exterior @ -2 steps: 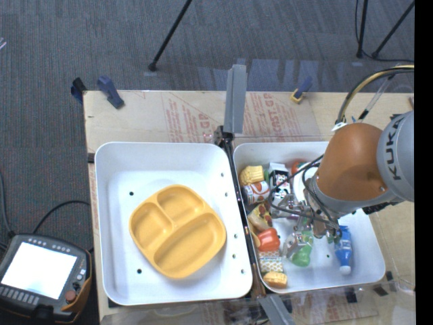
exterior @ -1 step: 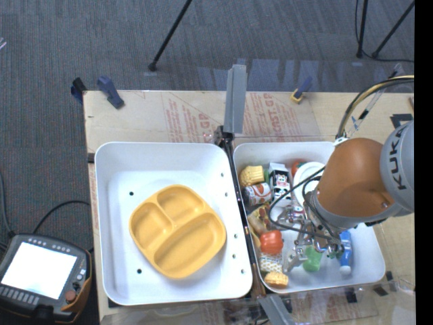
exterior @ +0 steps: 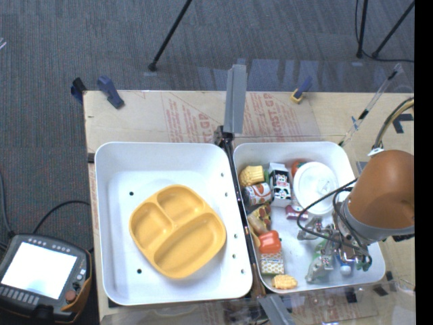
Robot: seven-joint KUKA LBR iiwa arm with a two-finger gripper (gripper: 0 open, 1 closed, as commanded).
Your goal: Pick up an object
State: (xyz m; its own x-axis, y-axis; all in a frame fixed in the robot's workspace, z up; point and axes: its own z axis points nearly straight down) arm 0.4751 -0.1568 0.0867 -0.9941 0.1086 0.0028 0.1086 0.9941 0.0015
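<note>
My gripper (exterior: 336, 259) hangs low over the front right corner of the right bin (exterior: 338, 147), under the arm's orange band (exterior: 384, 189). Toy food lies to its left in that bin: a yellow corn piece (exterior: 252, 175), a small milk carton (exterior: 279, 183), a can (exterior: 257, 194), a red block (exterior: 269, 242), a waffle-like square (exterior: 272, 265) and a yellow biscuit (exterior: 285, 282). A round white lid (exterior: 315, 179) rests at the back of the bin. The gripper body and cables hide whatever lies right beneath it.
The left bin (exterior: 108, 181) holds a yellow divided plate (exterior: 177, 229). A grey post (exterior: 235, 100) stands behind the gap between the bins. A teach pendant (exterior: 40, 271) sits at the lower left, off the bench. Tripod legs (exterior: 174, 26) stand on the carpet behind.
</note>
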